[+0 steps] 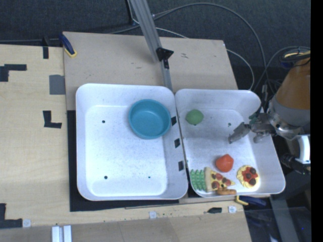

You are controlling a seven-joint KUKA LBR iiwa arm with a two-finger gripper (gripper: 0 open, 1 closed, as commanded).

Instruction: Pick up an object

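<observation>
**Pincer poised over the right bin, nothing taken yet**

Camera view: two shallow white plastic bins sit side by side on the pale wooden counter [202, 59]. The left bin [96, 170] fills the middle of the frame and carries a round blue plastic bowl [149, 118] near its upper right corner. The right bin [252, 97] lies right of centre and holds the small things on offer: a small round green ball [194, 117] in its upper left part, a red tomato-like toy [224, 162] lower down near the middle, and along the lower edge a flat slice of toy pizza with green and red toppings [212, 180] with a small round yellow tart with red berries [248, 176] just to its right.

The grey arm with the orange band comes in at the right edge of the frame. Its pincer [241, 133] hangs at the right side of the right bin, pointing toward lower left; one dark finger shows clearly, but whether the fingers stand apart or together I cannot tell. Nothing is seen between them.

This looks like the approach step: no object has been lifted. The red toy lies nearest, below and a little left of the pincer, apart from it. The next move likely calls for centring over one object, descending with the fingers either side of it, and closing squarely, since a round toy may roll away.
</observation>
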